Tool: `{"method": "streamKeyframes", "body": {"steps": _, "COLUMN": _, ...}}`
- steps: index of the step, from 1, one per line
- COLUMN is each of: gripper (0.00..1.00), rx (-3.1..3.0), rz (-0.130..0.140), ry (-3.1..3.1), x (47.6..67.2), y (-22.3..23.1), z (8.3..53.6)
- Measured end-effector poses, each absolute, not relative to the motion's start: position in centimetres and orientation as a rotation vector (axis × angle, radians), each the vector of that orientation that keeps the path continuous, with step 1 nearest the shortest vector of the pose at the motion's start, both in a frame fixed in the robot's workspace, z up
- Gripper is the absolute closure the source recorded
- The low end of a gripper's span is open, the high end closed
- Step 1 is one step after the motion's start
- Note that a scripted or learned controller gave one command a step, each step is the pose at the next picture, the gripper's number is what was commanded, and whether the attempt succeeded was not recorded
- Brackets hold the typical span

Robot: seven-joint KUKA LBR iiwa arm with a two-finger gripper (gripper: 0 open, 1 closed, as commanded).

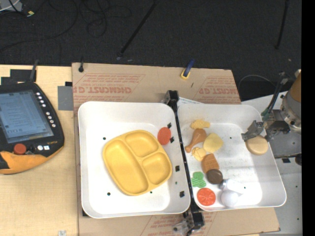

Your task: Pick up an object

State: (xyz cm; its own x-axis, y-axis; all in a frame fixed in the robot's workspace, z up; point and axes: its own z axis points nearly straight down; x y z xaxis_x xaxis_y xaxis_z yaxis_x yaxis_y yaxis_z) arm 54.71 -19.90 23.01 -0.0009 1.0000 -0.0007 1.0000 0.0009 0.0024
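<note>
Gripper [257, 133] sits at the right bin's [275, 181] right rim, touching a tan round piece [257, 145]; whether it grasps it cannot be told.

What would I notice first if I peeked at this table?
Probably the big yellow plastic divided plate lying in the left white bin. Next, the heap of toy food in the right white bin, and the end effector just above a round tan disc at that bin's right side.
</note>
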Motion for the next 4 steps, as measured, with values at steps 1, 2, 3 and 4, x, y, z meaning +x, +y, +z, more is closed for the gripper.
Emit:
{"method": "streamKeyframes", "body": {"steps": 1, "gripper": 1.0, "rx": 2.218, "rz": 0.002, "ry": 2.228, "x": 56.7, "y": -14.2, "z": 22.8}}
{"method": "streamKeyframes", "body": {"steps": 2, "gripper": 1.0, "rx": 2.221, "rz": -0.001, "ry": 2.228, "x": 57.7, "y": -9.7, "z": 22.0}}
{"method": "streamKeyframes", "body": {"steps": 3, "gripper": 1.0, "rx": 2.219, "rz": 0.0, "ry": 2.228, "x": 58.2, "y": -3.9, "z": 23.2}}
{"method": "streamKeyframes", "body": {"steps": 4, "gripper": 1.0, "rx": 2.222, "rz": -0.003, "ry": 2.227, "x": 58.5, "y": 0.1, "z": 22.2}}
